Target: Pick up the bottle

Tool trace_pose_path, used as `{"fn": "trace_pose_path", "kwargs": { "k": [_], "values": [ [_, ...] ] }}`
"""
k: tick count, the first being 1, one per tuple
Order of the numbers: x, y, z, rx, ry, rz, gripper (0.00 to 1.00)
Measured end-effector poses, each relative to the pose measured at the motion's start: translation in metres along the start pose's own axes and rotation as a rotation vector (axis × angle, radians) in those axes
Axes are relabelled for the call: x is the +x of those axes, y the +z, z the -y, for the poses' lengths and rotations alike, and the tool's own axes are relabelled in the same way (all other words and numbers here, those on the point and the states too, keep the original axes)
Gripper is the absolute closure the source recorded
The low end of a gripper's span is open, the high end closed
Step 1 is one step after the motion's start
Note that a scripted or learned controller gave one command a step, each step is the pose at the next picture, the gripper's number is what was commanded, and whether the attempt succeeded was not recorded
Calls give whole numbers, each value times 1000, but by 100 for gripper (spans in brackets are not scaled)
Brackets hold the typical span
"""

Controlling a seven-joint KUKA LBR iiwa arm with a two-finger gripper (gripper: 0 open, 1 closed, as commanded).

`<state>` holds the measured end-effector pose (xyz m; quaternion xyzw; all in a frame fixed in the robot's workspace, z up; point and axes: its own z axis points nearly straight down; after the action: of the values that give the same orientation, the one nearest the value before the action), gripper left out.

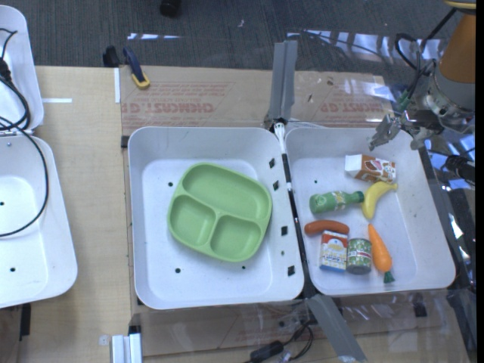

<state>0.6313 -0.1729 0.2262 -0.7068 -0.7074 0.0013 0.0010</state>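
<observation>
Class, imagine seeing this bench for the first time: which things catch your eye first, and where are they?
The green divided plate fills the middle of the left bin. Toy foods cluster in the right bin, with the green bottle lying beside a banana. The gripper hovers at that bin's far edge.

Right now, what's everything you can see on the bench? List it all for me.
plate: 1, green, three compartments, in left bin
bottle: 1, green, lying on its side, mid right bin
banana: 1, yellow, right of bottle
carton: 1, brown and white, above banana
sausage: 1, red, below bottle
box: 1, red and white, below sausage
can: 1, green, right of box
carrot: 1, orange, right of can
clamp: 1, blue and yellow, above left bin
gripper: 1, grey, over right bin's top edge
</observation>
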Motion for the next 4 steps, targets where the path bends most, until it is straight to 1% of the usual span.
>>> {"fn": "trace_pose_path", "kwargs": {
  "k": [1, 2, 3, 4],
  "values": [
    [12, 43, 29, 0, -61, 0, 0],
    [76, 119, 52, 0, 71, 0, 0],
    [39, 135, 65, 0, 111, 0, 0],
    [21, 135, 108, -2, 29, -1, 0]
  ]
}}
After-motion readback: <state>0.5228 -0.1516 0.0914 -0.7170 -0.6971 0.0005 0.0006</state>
